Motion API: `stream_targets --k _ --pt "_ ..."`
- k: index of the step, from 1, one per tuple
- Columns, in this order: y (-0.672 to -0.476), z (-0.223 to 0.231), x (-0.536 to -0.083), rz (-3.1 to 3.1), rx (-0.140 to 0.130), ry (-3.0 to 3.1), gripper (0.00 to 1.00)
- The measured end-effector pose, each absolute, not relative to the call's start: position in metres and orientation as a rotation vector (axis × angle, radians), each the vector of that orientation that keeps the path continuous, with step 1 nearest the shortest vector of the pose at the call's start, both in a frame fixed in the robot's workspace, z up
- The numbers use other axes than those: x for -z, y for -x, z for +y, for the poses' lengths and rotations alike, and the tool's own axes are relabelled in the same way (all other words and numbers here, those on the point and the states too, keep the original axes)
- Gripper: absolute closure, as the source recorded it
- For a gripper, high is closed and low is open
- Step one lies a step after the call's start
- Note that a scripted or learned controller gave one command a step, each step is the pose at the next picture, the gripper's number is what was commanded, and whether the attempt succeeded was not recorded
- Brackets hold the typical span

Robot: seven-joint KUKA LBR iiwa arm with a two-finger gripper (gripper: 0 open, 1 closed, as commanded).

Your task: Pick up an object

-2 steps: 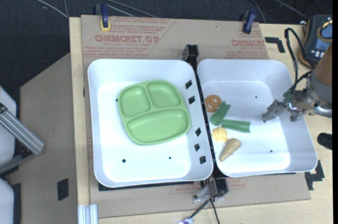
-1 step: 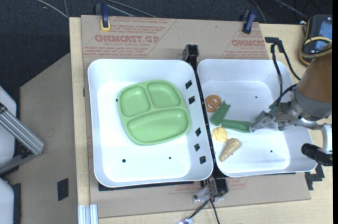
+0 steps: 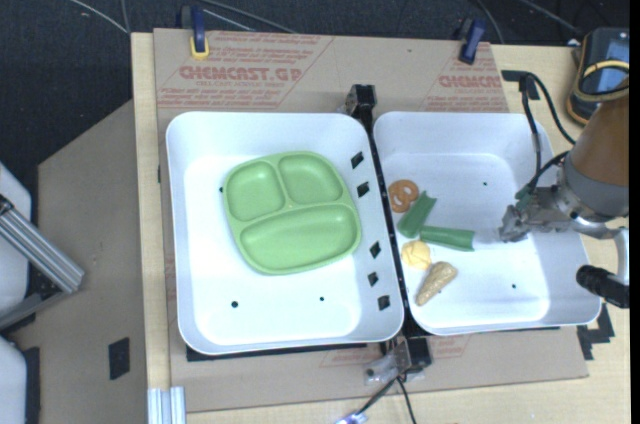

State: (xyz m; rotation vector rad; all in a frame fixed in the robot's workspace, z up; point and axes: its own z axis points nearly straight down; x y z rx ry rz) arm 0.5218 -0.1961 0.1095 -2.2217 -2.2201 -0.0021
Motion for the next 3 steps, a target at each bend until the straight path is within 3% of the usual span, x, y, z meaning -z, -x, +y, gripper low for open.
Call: stream_targets --k 1,3 --pt "-0.533 -0.200 -0.163 -2.227 0.005 2.225 1.00" --pt "-0.534 -0.198 -0.262 -2.228 0.005 2.225 1.00"
